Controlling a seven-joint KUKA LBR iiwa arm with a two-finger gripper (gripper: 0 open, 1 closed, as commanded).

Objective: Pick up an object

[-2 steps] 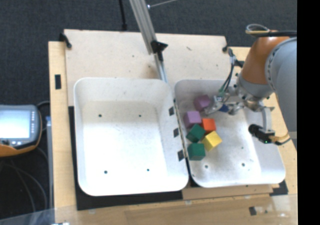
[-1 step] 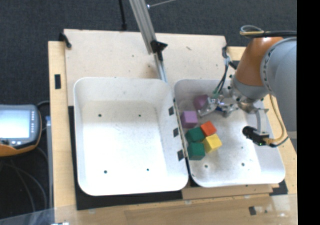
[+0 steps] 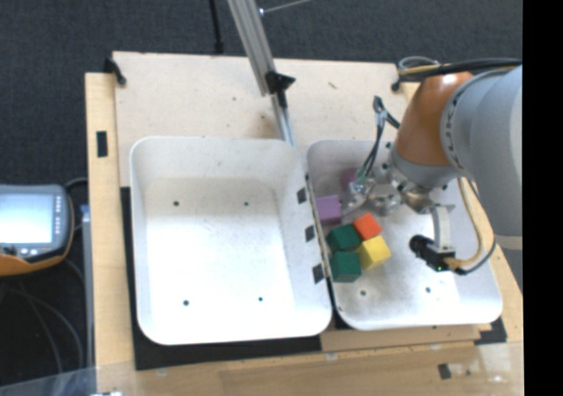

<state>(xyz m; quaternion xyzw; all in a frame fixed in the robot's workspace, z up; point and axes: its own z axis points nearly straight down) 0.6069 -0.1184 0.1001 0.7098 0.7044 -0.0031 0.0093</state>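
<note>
Near: right bin (image 3: 457,306), blocks clustered at its left wall: dark green (image 3: 345,266), yellow (image 3: 376,251), green (image 3: 344,237), orange (image 3: 367,227), purple (image 3: 327,208). Farther: gripper (image 3: 369,196) low, just beside purple/orange. Claw state: cannot tell. Step: approach, pre-grasp; nothing seen held. Next, prob.: centre over one block, clamp, lift straight.

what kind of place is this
Probably a robotics lab test bench: a grey arm reaches over two white bins on a wooden bench, with small coloured blocks in the right bin.
</note>
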